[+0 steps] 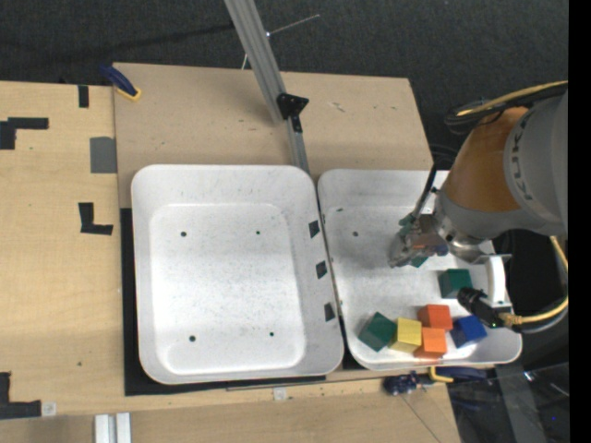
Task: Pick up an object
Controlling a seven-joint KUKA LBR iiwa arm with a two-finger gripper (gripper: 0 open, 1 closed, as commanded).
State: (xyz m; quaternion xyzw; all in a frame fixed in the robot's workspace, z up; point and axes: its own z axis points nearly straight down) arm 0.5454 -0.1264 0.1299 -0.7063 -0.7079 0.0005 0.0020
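Target candidates: a cluster of blocks in the near corner of the right bin [369, 192]. Green block [377, 330], yellow block [408, 332], two orange blocks [435, 317] and [433, 341], a blue block [468, 330], and a dark green block [454, 281] a little apart from the rest. All of them sit below my gripper [413, 250] in the camera view, toward the bin's near edge. The dark green one is nearest, just beside and below-right of me; the others are a bit further, packed touching each other.

Something teal shows right at my tip, under the wrist. Could be a small object, could be part of me; too blurred and small to call. Fingers are lost in shadow under the wrist housing, so I cannot tell whether my jaws are spread, pressed together or pinching anything.

Step, as I judge it: I'm low over the right bin floor, at the grasp or just about to be. No block is visibly between my fingers, so I don't count a pick as made.

Next move calls for: confirm there's something under the tip, close, lift straight. If nothing's there, shift toward the dark green block, which is isolated and easier than the crowded cluster.

Hidden: my forearm covers the right bin's far right side. The left bin [148, 192] lies well off to my left.
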